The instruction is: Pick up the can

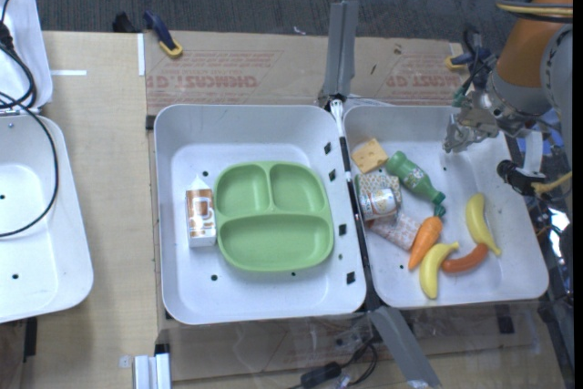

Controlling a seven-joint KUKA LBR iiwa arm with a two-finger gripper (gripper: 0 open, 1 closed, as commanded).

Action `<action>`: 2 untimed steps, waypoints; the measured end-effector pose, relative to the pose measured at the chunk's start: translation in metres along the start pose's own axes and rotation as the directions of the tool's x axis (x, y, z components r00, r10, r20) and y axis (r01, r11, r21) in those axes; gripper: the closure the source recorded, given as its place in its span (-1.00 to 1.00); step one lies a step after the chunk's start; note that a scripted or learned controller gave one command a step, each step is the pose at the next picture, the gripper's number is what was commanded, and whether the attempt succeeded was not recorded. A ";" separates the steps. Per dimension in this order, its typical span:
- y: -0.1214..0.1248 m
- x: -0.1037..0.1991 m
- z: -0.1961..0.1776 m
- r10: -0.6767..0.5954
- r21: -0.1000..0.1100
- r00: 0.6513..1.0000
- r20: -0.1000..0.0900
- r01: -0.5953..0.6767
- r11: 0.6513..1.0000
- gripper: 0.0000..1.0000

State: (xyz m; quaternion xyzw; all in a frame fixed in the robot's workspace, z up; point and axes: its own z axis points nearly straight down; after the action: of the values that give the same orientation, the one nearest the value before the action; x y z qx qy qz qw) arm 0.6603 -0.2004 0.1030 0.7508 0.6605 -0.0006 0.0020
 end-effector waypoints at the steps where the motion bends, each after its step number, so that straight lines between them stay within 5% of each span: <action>1: 0.000 0.000 0.000 0.000 0.001 1.000 0.000 0.000 1.000 -1.00; 2: -0.030 0.046 0.011 0.022 0.003 1.000 -0.003 -0.022 1.000 -1.00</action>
State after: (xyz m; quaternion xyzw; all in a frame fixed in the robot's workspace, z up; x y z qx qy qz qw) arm 0.6368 -0.1513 0.0920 0.7580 0.6522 -0.0005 0.0001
